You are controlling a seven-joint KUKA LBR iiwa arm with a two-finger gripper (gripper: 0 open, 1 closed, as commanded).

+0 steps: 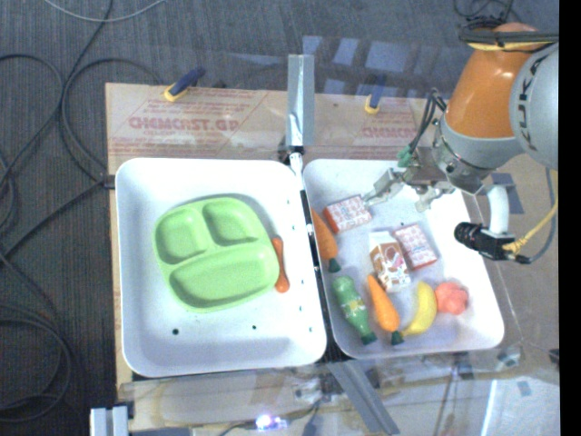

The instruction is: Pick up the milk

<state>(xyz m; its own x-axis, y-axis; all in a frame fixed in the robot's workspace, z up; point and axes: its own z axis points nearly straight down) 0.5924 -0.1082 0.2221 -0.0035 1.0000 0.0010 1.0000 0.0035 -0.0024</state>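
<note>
The milk [388,263], a small white carton with a brown and red print, lies in the middle of the right bin [486,334]. It rests between a red-and-white box [417,245] on its right and a carrot [382,303] below it. My gripper [400,195] hangs over the far part of this bin, up and slightly right of the milk and apart from it. The fingers are spread open with nothing between them. One fingertip [375,194] points toward a second red-and-white box [349,213].
The right bin also holds a green bottle [352,307], a banana [419,309], a pink-orange fruit [451,298] and another carrot [324,234] by the left wall. The left bin [136,334] holds a green divided plate [216,251] and an orange stick [280,263].
</note>
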